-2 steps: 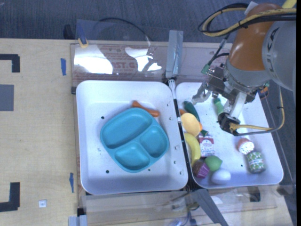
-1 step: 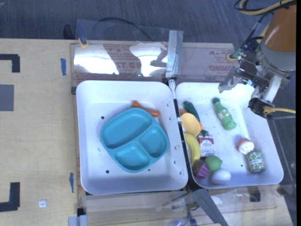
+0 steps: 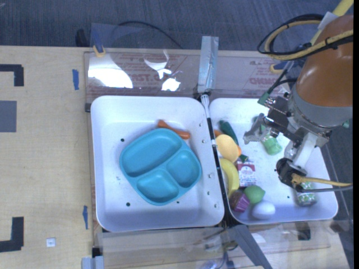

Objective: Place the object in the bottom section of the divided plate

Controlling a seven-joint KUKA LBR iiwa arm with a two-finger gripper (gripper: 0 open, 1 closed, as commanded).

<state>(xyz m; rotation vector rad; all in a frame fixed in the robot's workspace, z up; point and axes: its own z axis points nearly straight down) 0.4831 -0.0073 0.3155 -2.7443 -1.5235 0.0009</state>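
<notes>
Blue divided plate (image 3: pixel 160 167) in left bin (image 3: pixel 106 128), end effector (image 3: pixel 268 132) over right bin (image 3: pixel 325 203), grip state unclear, green block (image 3: pixel 273 145) at its five o'clock.

My arm: grey metal under a broad orange band

The orange band (image 3: pixel 328 72) is smooth, rounded and glossy, and the collar below it is plain grey. Yellow and black cables (image 3: pixel 291 35) loop off my far side, and another yellow cable (image 3: pixel 328 182) trails past my wrist. My claw (image 3: pixel 275 142) is a cluster of pale grey and silver brackets with black fittings, a white link and a small green marking on its housing.
</notes>
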